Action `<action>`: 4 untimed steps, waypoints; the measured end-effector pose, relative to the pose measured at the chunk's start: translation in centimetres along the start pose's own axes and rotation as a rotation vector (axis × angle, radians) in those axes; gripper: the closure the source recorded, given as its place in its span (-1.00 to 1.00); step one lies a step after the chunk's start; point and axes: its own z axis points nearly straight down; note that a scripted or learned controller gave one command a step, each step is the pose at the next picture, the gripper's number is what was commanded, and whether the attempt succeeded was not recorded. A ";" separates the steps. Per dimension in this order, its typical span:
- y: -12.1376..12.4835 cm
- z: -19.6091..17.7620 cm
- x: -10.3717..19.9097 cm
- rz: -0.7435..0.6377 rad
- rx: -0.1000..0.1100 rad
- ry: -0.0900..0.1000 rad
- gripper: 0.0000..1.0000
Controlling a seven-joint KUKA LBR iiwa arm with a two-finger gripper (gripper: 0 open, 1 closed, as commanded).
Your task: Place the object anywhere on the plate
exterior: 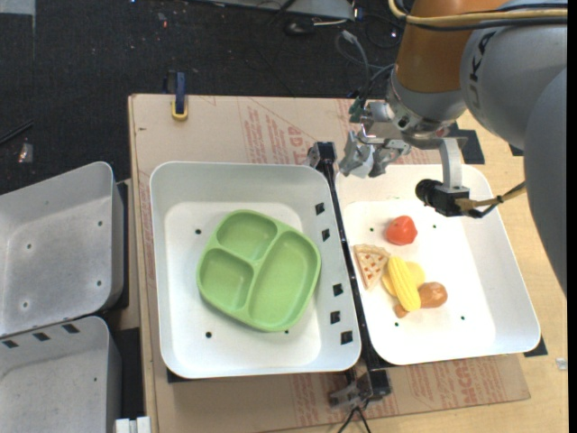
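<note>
A green three-compartment plate lies in the left white bin with nothing on it. In the right bin lie a red tomato, a pizza slice, a yellow corn cob and a small brown roll, the last three touching each other. My gripper hangs above the back left corner of the right bin, near the divider, well behind the food. Nothing shows between its fingers, which stand slightly apart.
The two bins meet at a black-clipped divider. A grey lid lies off the bench at the left. A blue and yellow clamp stands at the bench's back left corner.
</note>
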 end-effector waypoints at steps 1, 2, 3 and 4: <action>0.0 0.0 5.1 0.000 -0.002 0.000 1.00; -0.1 0.9 11.0 -0.001 -0.001 0.000 1.00; -0.5 1.6 12.9 0.003 0.000 -0.001 1.00; -0.4 3.7 12.7 0.008 0.002 -0.002 1.00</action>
